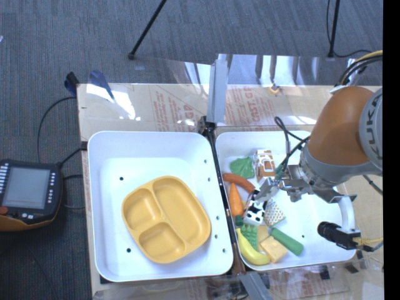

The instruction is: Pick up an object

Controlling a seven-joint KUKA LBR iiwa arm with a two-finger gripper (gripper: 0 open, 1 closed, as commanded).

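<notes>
Over the right bin (325, 245), the gripper (270, 190) hung above a black-and-white cow toy (254, 214) beside the carrot (235, 199); whether it was open or closed, I could not tell.

Probably a lab: tripod legs (152, 22), teach pendant (28, 192).

A yellow divided plate (165, 219) lies tilted in the left white bin (106, 149). Left of the tabletop (144, 108), on the grey carpet (75, 24), sits a handheld control screen (28, 192) with a dark cable (53, 114). Two thin black legs (153, 20), perhaps from tripods, stand at the far side.
</notes>
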